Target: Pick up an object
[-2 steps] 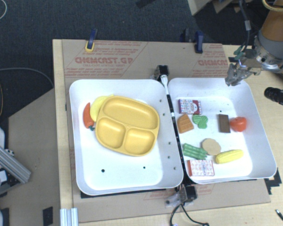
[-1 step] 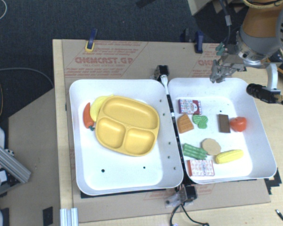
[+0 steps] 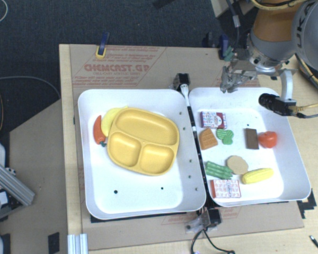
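A: Start at the near edge. What's in the right bin?

B: Closest to us, a red-and-white packet, a corn cob, a tan round biscuit and a green pod. Further back, a slice of toast, a small green piece, a brown block and a tomato. A second red packet lies behind those.

A: And the left bin?

B: A yellow divided tray, with something red and something pale yellow partly tucked under its left side. I can't name either.

A: Where's the gripper?

B: At the far rim of the right bin, above its back left corner, apart from every item. Nothing sits between its fingers. They look close together, but they're small and dark against the clutter, so I can't tell their state.

A: So which step is this?

B: I'd judge the approach; nothing is picked yet. The next move calls for coming forward over one item, the red packet at the back being nearest, then lowering squarely onto it.

A: Anything cut off?

B: The arm runs out of the top right corner.
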You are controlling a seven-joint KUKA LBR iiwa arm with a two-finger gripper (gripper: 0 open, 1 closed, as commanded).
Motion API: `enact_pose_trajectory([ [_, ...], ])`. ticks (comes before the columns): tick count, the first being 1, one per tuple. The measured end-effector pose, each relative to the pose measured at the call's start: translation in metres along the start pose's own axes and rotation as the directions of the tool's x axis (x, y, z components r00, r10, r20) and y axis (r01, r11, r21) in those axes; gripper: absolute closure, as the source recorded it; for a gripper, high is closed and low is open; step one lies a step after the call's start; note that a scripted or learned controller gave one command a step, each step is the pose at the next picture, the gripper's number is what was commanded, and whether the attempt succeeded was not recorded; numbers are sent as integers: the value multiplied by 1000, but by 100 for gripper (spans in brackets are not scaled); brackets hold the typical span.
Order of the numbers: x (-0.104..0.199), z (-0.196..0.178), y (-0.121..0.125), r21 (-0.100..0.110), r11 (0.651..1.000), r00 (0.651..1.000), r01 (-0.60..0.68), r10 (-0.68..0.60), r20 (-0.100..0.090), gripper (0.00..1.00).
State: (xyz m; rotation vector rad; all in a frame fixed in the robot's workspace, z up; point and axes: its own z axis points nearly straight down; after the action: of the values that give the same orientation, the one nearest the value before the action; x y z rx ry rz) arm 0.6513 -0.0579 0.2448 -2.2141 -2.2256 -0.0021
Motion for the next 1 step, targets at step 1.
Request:
enact_pose_trajectory([
  [1,45,18,-6,2,1000,1000,-1,1,0,100],
])
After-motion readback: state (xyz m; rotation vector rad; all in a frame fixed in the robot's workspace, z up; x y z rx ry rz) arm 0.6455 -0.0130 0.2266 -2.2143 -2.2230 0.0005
